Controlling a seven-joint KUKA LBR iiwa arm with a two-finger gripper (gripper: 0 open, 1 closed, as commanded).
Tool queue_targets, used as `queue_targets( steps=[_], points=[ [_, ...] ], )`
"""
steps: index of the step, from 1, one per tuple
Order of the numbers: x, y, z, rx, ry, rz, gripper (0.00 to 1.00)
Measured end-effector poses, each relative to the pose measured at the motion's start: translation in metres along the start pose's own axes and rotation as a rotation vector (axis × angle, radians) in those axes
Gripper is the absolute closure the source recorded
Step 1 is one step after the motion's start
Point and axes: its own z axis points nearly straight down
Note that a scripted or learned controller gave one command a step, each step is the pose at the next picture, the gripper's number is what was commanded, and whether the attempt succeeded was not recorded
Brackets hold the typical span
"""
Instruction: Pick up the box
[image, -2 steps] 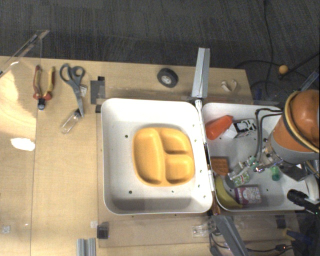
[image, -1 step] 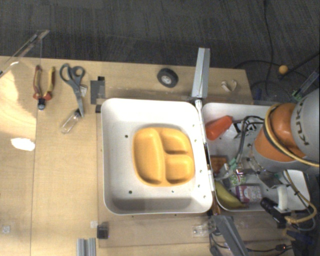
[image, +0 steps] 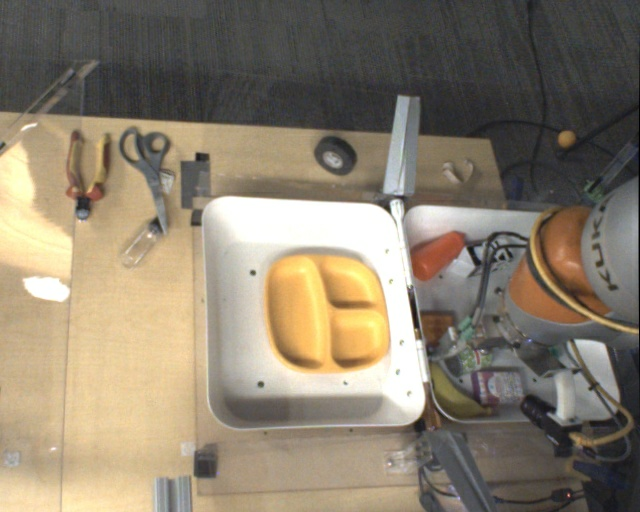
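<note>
Gripper (image: 468, 346) is hanging low inside the right bin (image: 432, 215), at the centre right of the frame, under the grey and orange arm (image: 570, 270). Cables and the wrist are covering it, so I cannot tell if it is wide or narrow, and nothing is showing as held.

I am taking the box (image: 437, 328) to be the small brown thing lying at the left wall of this bin, just left of the gripper, but it is partly hidden and I am not sure of it.

Several risks are appearing here. The box is sitting tight against the wall, so one side of the gripper may be hitting the rim or finding no room there. A purple packet (image: 497, 385) and a yellow object (image: 455, 402) are lying close below in the frame, and an orange object (image: 438, 254) is lying above, so the closing may be catching a wrong thing or pushing the box away. The loose cables (image: 490, 250) may also be dragging over the items. The left bin (image: 235, 350), which is carrying a yellow tray (image: 327, 310), is playing no part.
</note>
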Motion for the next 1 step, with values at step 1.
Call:
queue_targets(
  steps=[1],
  points=[
    [0.0000,0.0000,0.0000,0.000,0.000,0.000,0.00]
  ],
)
